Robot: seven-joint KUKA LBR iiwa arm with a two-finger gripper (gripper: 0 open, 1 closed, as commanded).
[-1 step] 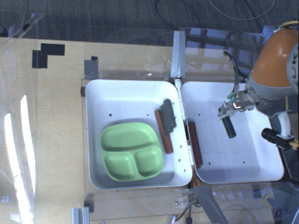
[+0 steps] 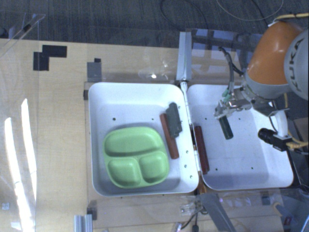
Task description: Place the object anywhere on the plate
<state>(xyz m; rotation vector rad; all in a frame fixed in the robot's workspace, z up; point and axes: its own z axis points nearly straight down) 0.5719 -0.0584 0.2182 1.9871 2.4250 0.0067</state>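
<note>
A light green plate (image 2: 131,142) with three compartments lies in the left bin (image 2: 104,100), towards its front left. Just right of the plate, a dark grey brush-like object (image 2: 173,120) rests across a long brown bar (image 2: 169,137). A second brown bar (image 2: 201,150) lies in the right bin (image 2: 251,163), along its left wall. My gripper (image 2: 226,128) hangs over the upper left part of the right bin, its dark tip pointing down at the bin floor, a short way right of that second bar.
The grey arm with its orange band (image 2: 271,47) comes in over the right bin's back right corner. A black cable part (image 2: 270,137) sticks out near the bin's right side. A metal divider (image 2: 183,57) stands behind the bins.
</note>
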